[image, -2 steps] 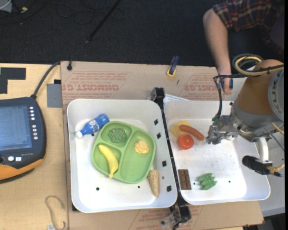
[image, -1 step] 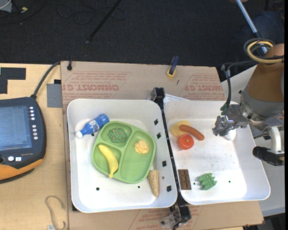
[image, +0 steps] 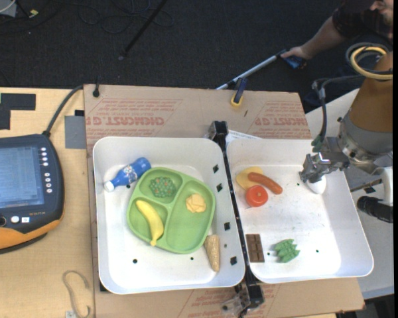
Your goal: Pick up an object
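Overhead, arm (image: 368,121) bent down, jaws (image: 314,171) low over right bin (image: 358,244)

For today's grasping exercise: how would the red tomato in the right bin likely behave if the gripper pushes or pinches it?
The tomato looks round and smooth, so it would probably roll when nudged and could slip from a pinch. The hot dog touching it may block rolling that way.
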